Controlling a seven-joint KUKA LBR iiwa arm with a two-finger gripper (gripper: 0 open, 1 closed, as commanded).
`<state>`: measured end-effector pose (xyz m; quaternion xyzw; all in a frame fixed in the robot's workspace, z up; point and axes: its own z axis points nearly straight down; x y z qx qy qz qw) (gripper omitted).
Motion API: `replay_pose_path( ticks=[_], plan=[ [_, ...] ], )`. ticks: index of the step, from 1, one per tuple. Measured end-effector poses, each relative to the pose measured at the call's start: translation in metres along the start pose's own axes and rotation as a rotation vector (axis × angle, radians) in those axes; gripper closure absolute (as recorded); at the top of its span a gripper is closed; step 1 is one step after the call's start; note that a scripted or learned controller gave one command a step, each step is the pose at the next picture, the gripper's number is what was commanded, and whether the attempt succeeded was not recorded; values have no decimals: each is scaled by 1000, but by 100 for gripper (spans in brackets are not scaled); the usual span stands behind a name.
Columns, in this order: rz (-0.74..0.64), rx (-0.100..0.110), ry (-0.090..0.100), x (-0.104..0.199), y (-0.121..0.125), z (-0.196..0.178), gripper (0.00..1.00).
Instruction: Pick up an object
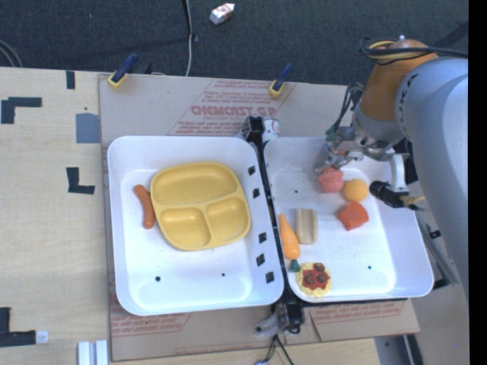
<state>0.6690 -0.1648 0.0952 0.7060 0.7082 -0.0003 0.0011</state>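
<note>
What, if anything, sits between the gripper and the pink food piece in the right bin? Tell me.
Nothing visible does. The gripper hangs just above the pink piece near the right bin's far edge. The orange ball and red piece lie beside it, not between.

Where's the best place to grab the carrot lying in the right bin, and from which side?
Probably the carrot's thick middle, coming straight down from above, fingers closing across its width. It lies flat along the bin's left wall, its tip near the pizza toy, the bread piece close beside.
</note>
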Motion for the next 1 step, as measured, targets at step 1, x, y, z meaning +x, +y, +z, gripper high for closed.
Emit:
replay_pose_path(
  ticks=[1],
  plan=[
    [-3, -1, 3, 91, -5, -93, 100]
  ],
)
